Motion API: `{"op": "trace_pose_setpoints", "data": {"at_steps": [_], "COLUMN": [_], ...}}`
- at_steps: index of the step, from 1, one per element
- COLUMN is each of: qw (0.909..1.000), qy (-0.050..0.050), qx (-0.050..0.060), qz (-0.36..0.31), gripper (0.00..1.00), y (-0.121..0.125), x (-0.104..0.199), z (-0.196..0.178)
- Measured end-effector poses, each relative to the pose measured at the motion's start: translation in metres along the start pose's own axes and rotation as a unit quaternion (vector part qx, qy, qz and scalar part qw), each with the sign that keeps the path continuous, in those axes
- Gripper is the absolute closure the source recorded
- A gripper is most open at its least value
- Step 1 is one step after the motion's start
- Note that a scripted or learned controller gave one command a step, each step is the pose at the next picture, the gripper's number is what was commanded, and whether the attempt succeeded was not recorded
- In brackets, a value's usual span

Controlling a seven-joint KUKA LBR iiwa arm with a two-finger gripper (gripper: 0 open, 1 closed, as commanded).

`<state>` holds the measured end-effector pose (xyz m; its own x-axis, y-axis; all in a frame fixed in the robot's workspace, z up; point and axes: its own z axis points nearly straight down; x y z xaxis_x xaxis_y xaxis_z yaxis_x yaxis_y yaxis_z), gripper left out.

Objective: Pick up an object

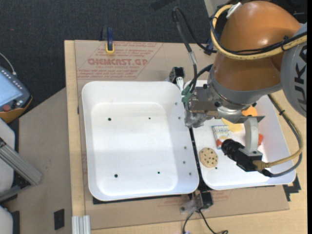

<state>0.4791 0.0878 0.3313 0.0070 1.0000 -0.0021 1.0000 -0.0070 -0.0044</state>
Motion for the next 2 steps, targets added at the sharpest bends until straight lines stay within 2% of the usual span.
{"op": "trace_pose_setpoints", "data": {"at_steps": [1, 2], "qw": [1.0000, 0.9999], "qy": [0.003, 0.003], "qx": [-0.007, -0.009], "qz": [-0.006, -0.006], "gripper": [1.00, 1.00], "y": [0.000, 0.003], "x": [0.043, 0.070], "z": [-0.070, -0.158]}}
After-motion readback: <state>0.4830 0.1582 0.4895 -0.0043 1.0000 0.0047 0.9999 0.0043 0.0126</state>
